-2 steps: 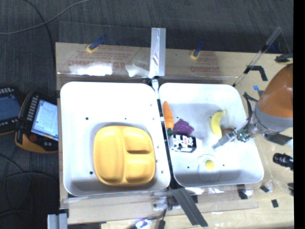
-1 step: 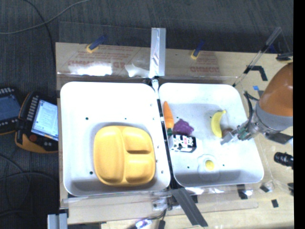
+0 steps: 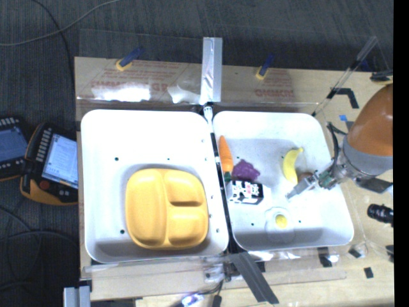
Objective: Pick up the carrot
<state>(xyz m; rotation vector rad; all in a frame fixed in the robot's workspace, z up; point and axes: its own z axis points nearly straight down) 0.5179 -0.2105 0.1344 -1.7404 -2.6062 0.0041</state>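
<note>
Carrot [image 3: 225, 154] lies in the right bin [image 3: 319, 130], lengthwise against the left wall, next to the divider shared with the left bin [image 3: 96, 171]. A purple toy [image 3: 245, 169] sits just beside its lower end, and a black-and-white block [image 3: 246, 191] lies below that. The banana [image 3: 291, 163] and a fried-egg piece [image 3: 280, 220] lie further right. The end effector [image 3: 299, 188] hovers near the banana, well apart from the carrot; its opening cannot be determined, and nothing is visibly held. Risk: the wall leaves little finger clearance, so a descent may strike the rim or catch the purple toy.
</note>
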